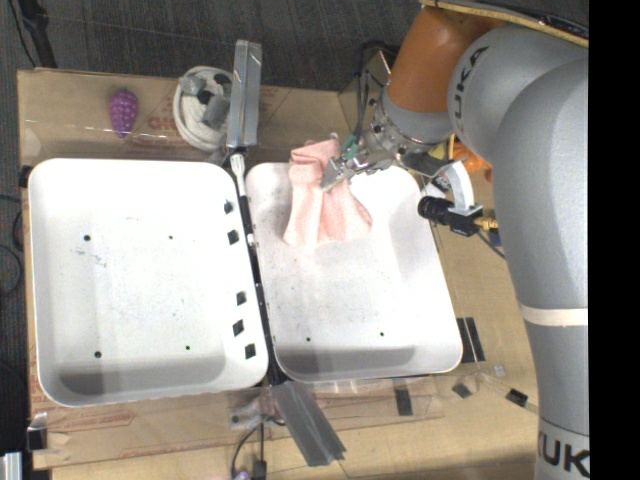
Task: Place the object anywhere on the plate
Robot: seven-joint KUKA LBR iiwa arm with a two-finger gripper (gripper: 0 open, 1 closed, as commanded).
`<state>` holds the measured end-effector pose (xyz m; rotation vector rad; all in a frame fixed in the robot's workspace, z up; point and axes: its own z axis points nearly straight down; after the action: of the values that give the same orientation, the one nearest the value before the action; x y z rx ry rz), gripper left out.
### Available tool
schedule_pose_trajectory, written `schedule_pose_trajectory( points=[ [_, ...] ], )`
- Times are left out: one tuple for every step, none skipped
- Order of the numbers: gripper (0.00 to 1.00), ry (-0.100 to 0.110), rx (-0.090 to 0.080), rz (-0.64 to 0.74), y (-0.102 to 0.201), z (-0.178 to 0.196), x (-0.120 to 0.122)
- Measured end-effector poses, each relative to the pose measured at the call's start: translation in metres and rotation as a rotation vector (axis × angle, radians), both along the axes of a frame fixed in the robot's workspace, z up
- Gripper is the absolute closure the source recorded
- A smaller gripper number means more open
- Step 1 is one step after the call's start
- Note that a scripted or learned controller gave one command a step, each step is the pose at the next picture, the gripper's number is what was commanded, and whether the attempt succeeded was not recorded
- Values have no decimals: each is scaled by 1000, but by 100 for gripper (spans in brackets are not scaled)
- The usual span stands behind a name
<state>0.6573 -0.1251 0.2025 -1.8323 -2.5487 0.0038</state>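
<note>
Camera view: end effector [343, 164] seen at pink cloth [320, 200] in right bin [420, 308]; finger state cannot be told. Grip to be confirmed before lift; no plate identified.

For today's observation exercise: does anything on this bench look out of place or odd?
A purple grape-like bunch lies outside the bins, on the cardboard behind the left bin. The pink cloth hangs crumpled at the gripper over the right bin.

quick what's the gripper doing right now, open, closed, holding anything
Gripper: shut on the pink cloth, which hangs from it over the right bin.
</note>
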Motion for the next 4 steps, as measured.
schedule_pose_trajectory(
  points=[
    [100, 0, 1, 5, 1, 27, 1],
    [100, 4, 3, 411, 51, 15, -11],
    [100, 3, 4, 814, 102, 12, -30],
    [100, -2, 3, 1215, 151, 22, -32]
  ],
)
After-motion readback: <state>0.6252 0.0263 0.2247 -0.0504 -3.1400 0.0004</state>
